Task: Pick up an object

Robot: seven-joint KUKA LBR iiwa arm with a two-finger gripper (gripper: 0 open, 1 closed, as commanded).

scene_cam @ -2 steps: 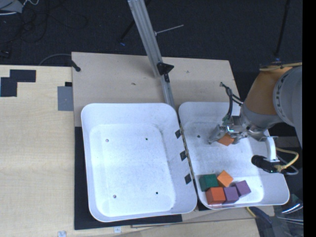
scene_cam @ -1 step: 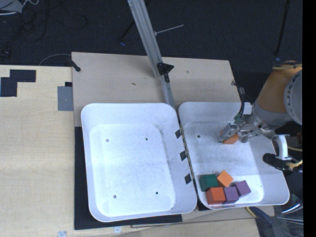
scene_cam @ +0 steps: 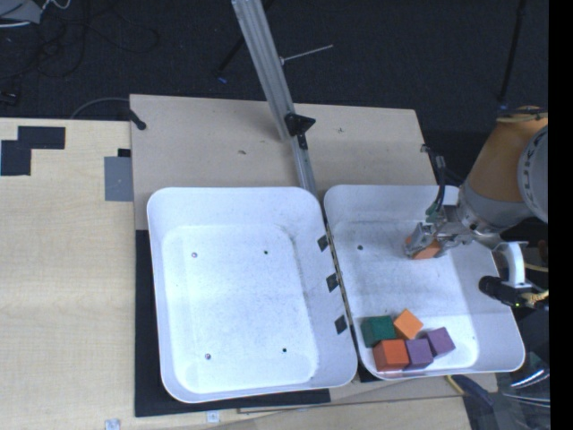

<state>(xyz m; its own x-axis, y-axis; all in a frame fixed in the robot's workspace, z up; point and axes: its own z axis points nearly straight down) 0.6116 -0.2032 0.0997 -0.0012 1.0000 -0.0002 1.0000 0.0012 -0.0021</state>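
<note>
Camera view from above shows my gripper (scene_cam: pixel 423 243) low in the right bin (scene_cam: pixel 394 218). A small orange block (scene_cam: pixel 429 252) sits right at my fingertips, touching them, but I cannot tell if my fingers are closed on it. More blocks (scene_cam: pixel 407 339) huddle in the near corner. The left bin (scene_cam: pixel 235 289) lies beside it on the bench (scene_cam: pixel 63 258).

Both white bins (scene_cam: pixel 235 206) look like smooth, faintly speckled plastic; the bench (scene_cam: pixel 63 267) is pale matt wood, the slanting rail (scene_cam: pixel 269 70) ribbed metal.
</note>
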